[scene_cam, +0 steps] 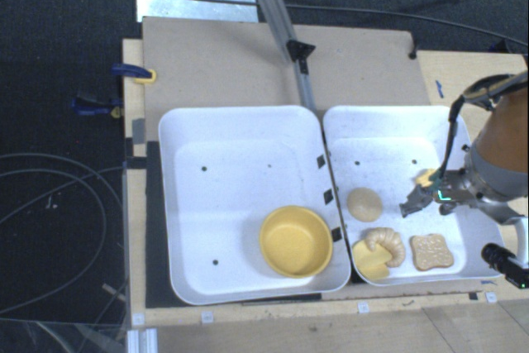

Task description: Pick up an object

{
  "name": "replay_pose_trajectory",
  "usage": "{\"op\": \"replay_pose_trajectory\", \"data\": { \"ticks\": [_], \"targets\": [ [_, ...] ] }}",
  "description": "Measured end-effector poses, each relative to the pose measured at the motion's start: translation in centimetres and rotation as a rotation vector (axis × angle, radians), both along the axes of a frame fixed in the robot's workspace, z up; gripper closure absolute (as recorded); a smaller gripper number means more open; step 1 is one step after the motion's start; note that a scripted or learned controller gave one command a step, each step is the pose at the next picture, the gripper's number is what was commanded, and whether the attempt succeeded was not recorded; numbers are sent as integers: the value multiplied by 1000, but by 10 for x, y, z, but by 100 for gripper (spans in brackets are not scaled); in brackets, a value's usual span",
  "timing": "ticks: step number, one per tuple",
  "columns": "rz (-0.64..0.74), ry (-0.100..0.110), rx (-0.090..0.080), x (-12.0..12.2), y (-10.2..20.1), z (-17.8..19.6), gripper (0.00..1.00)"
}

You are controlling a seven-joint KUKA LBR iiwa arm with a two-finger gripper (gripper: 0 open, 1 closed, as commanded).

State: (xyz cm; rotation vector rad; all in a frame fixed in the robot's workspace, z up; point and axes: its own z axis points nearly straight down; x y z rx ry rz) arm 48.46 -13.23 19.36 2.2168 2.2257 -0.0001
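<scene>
The gripper (417,202) hangs low over the right bin (388,128), its fingers too dark and small to read. Just beside it lie a round bun (364,204), a croissant (388,243) and toast (431,251); a yellow bowl (296,240) sits in the left bin (223,136).

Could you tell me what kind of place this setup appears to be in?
Probably a robotics lab: a robot arm reaches over two white bins of toy food on a bench, with cables across the dark carpet.
</scene>
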Motion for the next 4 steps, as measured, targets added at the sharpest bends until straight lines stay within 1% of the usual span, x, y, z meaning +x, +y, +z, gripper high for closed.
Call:
{"op": "replay_pose_trajectory", "data": {
  "ticks": [1, 2, 3, 4],
  "targets": [
    [0, -1, 0, 0, 0, 0, 0],
    [-3, 3, 1, -2, 2, -62, 0],
    [-3, 1, 1, -2, 2, -105, 0],
    [-4, -4, -1, -1, 2, -93, 100]
  ]
}}
